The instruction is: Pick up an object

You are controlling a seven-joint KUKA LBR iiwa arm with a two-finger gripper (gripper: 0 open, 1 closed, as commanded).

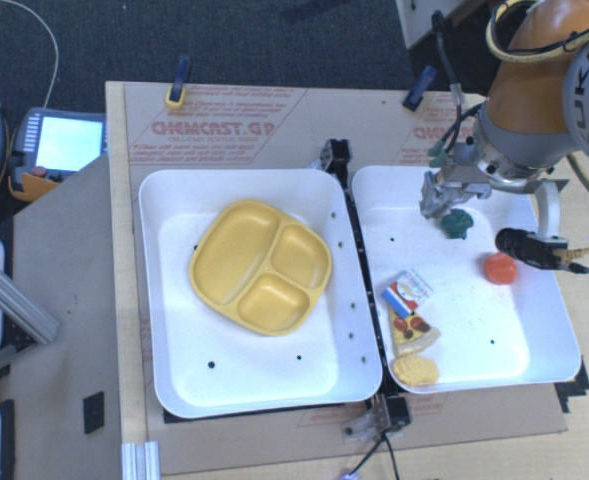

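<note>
Arm (539,78): grey with an orange band, it reaches in from the right and hangs over the far part of the right bin.
Bench (264,118): brown board printed with red lettering, clamped at its far edge; it carries both bins side by side, touching along the middle.
Left bin (174,358): shallow and white, holding a yellow divided plate (261,266) that lies flat near its centre.
Right bin (534,353): shallow and white; its smooth floor would likely let a nudged item slide.
Room: dark carpet beyond the bench, and a lit screen (66,143) off to the left.
Gripper (442,200): low over the far left part of the right bin, just beside a small green object (458,224); whether it is spread or pressed together I cannot tell.
Task's thing: the green object is the nearest candidate, lying on the bin floor and not seen between any grip.
Other candidates: a red ball (501,268) to the right, a small carton (406,293), a pizza slice (414,333) and a cookie (416,371) near the bin's left wall.
Risk, largest: a descent slightly off-centre probably pushes the green object aside instead of straddling it.
Risk, smaller: a round, small piece may squirt out as the grip closes.
Risk, smallest: the bin's far wall is near, so a collision there looks possible.
</note>
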